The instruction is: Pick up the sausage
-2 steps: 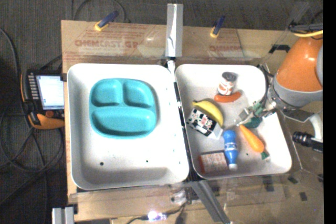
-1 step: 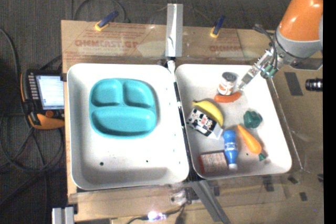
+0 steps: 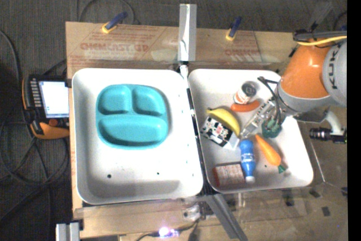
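The gripper [image 3: 264, 117] hangs over the right bin [image 3: 293, 175]; I cannot tell its state. Sausage: cannot tell. One banana [image 3: 224, 119], one carrot [image 3: 269, 152], one blue bottle [image 3: 247, 160]. One teal tray [image 3: 133, 115] lies in the left bin [image 3: 84, 178].

To my left a teal divided plate [image 3: 133, 115] lies in one bin; a banana [image 3: 224, 118], blue bottle [image 3: 246, 158] and carrot [image 3: 268, 153] share the other.

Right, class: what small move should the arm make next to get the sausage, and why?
Probably nudge the end effector toward the reddish piece that looks like the sausage: it hangs beside it, nearer the carrot.
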You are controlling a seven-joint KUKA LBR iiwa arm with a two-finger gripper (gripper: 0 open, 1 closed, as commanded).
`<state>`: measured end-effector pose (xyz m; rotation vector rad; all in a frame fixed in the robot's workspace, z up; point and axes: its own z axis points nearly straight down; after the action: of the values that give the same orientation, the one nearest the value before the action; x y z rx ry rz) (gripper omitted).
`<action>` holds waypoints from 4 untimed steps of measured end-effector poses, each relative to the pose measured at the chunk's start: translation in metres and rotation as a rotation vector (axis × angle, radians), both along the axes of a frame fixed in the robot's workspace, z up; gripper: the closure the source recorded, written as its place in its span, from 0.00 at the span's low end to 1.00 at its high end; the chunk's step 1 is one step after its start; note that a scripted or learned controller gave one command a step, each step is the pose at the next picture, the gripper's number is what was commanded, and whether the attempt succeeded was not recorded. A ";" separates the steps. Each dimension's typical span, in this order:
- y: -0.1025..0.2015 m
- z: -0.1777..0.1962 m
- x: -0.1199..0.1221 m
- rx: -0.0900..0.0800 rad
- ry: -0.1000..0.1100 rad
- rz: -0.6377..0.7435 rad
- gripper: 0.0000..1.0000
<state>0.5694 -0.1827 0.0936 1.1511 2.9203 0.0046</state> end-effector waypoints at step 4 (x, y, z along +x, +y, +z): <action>-0.041 -0.001 -0.080 -0.014 -0.009 0.881 1.00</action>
<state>0.4898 -0.2235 0.0926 -0.2040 3.1208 -0.0088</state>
